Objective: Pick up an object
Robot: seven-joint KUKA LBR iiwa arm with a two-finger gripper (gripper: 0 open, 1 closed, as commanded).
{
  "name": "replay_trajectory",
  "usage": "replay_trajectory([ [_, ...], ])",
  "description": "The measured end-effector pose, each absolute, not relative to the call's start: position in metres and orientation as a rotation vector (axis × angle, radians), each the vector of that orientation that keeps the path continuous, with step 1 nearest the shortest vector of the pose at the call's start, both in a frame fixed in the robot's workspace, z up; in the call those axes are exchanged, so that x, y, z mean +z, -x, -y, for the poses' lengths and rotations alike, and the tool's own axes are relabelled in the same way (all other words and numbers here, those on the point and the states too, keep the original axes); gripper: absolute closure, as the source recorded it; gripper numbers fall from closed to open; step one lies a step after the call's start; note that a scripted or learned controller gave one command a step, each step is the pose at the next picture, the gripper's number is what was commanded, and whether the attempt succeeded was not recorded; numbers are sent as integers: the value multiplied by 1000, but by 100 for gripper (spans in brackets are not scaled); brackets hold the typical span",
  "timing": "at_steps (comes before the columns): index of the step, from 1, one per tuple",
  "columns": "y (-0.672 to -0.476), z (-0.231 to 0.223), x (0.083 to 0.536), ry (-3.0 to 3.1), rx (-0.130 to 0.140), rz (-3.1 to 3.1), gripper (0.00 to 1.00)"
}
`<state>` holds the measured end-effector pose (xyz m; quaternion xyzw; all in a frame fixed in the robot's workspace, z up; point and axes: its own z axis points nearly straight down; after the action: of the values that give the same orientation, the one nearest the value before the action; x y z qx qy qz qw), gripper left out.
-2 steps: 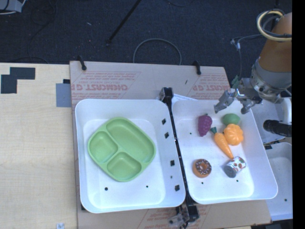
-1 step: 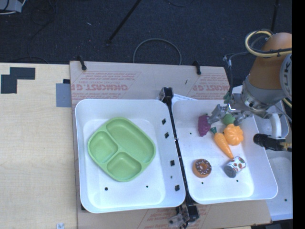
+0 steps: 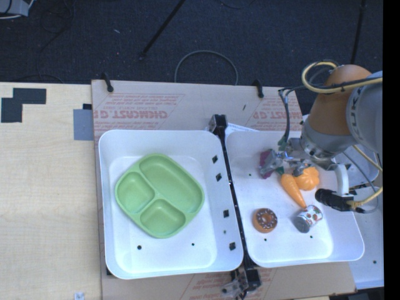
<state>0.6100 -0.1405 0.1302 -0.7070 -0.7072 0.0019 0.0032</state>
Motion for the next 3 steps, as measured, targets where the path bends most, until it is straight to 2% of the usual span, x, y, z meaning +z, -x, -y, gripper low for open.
replay_trajectory([
  [1, -609, 139, 85, 2219, 5, 2216, 0],
  [2, -610, 140, 97, 2223, 5, 2213, 100],
  [3, -602, 138, 155, 2230, -2, 2215, 100],
])
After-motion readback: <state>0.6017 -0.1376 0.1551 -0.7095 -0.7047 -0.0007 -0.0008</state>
